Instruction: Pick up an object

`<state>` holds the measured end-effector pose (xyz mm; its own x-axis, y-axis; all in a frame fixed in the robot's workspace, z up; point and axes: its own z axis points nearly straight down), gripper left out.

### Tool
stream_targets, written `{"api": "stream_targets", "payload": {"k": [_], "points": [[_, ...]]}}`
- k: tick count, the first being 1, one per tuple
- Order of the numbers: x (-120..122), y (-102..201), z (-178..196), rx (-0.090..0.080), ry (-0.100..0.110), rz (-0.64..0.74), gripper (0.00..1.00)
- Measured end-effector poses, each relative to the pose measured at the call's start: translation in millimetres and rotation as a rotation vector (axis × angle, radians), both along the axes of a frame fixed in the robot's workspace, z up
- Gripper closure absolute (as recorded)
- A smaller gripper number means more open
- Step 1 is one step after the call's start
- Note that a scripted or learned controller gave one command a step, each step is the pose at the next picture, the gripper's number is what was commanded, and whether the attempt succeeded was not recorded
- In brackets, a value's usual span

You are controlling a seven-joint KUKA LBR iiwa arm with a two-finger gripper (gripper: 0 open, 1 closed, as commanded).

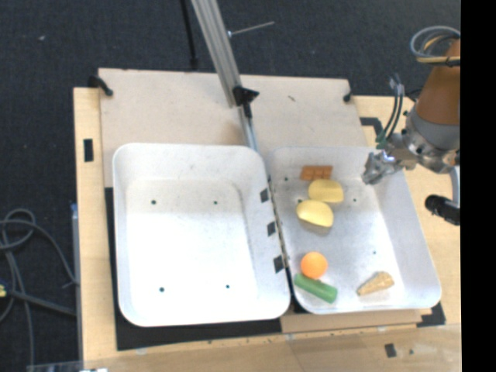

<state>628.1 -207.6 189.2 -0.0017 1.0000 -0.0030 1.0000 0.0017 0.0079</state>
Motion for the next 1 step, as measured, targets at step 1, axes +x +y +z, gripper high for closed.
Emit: {"api": "stream_targets", "payload": {"k": [1], "points": [[4.6, -2.3, 65.3, 0.0, -0.001, 0.004, 1.0]]}}
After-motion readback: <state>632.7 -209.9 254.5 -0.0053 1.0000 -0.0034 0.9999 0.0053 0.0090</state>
